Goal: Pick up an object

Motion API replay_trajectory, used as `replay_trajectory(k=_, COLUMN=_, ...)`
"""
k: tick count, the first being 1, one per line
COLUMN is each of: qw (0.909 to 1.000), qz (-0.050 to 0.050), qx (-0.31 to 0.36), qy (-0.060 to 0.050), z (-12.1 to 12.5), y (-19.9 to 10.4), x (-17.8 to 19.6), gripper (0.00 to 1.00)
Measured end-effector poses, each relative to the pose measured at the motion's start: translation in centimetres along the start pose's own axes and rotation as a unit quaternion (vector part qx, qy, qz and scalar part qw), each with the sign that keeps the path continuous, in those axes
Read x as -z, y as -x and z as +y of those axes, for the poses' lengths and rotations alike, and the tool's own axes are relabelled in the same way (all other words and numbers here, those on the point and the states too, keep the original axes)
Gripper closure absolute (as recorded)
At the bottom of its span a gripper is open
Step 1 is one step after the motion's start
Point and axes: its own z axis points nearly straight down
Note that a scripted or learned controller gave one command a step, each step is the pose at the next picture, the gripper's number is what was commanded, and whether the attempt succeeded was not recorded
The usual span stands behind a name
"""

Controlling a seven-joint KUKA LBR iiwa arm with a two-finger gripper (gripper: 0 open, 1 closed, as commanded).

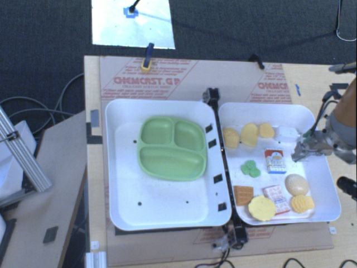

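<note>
one gripper (304, 149) over right bin (326, 128)

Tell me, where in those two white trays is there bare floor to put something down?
Left bin: plenty, in front of the green plate and along the wall to its left. Right bin: crowded. Its bare patches are between the green toy and the yellow pieces, and near the gripper, past the small red box.
</note>
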Motion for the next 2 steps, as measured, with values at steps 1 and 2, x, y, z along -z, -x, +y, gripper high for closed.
replay_trajectory(k=1, qw=1.0000, qz=0.000, qx=0.000, qy=0.000, z=0.5, y=0.6, x=4.4, gripper=1.00)
replay_trajectory(k=2, qw=1.0000, qz=0.001, qx=0.001, qy=-0.002, z=0.6, y=0.6, x=6.2, gripper=1.00)
